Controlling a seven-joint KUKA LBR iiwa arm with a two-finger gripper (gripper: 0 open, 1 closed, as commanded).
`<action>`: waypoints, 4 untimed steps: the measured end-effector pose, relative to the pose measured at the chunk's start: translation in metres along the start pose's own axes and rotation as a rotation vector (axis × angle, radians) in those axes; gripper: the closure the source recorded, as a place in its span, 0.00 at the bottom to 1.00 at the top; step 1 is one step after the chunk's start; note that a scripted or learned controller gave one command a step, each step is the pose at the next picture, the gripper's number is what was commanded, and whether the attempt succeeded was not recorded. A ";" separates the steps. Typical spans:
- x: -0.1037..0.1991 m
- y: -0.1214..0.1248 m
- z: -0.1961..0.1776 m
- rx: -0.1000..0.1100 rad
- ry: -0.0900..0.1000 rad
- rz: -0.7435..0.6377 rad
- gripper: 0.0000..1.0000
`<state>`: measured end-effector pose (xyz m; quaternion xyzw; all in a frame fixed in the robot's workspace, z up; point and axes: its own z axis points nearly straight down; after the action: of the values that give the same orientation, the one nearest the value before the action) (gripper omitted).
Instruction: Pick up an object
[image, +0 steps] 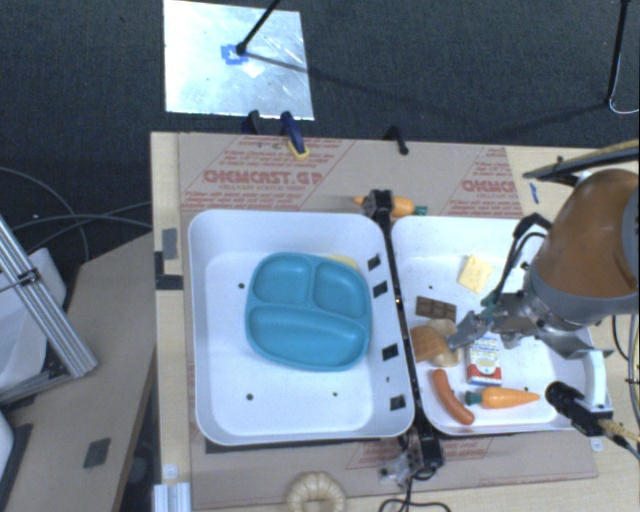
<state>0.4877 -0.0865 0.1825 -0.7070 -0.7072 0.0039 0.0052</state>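
Pick not done yet imo: the grey two-finger gripper (470, 330) hangs low in the right white bin (440, 232), fingers apart w/ nothing between them, tips just at 3 o'clock of the tan bread-like lump (431, 345), small white-and-red carton (485, 362) at its 5 o'clock, so descent, closing & lift all remain.

Floor (80, 80): dark carpet, speckled, covering the upper part of the view. A shiny metal sheet (238, 60) lies on it at top centre, with a thin dark rod slanting across. Black cables (60, 215) loop over the floor at left. Table (340, 165): brown board printed with red lettering. A grey surface (100, 330) adjoins at lower left, carrying an aluminium frame (40, 310). Lighting even
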 end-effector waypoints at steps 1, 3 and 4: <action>0.000 0.003 -0.006 -0.013 -0.001 -0.002 0.00; -0.013 0.009 0.096 -0.022 -0.010 0.004 0.00; -0.014 0.012 0.082 -0.030 -0.011 0.003 1.00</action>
<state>0.4983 -0.0999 0.0999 -0.7082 -0.7060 -0.0028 -0.0093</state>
